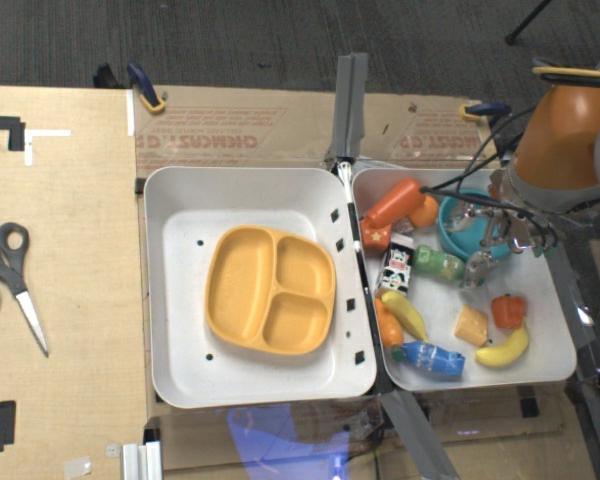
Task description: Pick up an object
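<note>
The arm's gripper (485,253) hangs low in the right bin (560,368), over the smooth teal bowl (462,230) at the back. Its thin metal jaws look a little apart, but wires blur them, so I cannot tell for sure. Nothing is seen between them.

Left of the teal bowl lie a long orange carrot (392,202) and a small box with black and white spots (396,270). In front of the bowl are a tan cheese wedge (470,325), a curved yellow banana (504,349) and a shiny blue bottle (430,359).

The left bin (170,368) holds a round-cornered yellow plate (270,290) with three parts.

Behind the bins, brown cardboard (230,133) has red upside-down writing, too faint to read.
</note>
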Robot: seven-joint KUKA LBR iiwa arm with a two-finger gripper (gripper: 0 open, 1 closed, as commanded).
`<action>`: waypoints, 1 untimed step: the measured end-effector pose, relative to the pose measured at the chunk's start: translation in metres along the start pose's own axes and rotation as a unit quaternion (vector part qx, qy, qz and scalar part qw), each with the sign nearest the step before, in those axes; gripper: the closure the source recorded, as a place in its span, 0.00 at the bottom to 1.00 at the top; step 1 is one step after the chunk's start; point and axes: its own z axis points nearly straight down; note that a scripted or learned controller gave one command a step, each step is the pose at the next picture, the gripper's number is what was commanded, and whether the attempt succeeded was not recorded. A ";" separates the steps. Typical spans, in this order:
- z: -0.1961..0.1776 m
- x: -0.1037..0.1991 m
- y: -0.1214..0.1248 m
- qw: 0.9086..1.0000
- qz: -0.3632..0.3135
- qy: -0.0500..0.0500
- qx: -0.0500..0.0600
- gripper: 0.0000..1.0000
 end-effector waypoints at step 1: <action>0.001 -0.029 0.075 1.000 0.029 0.007 0.001 0.00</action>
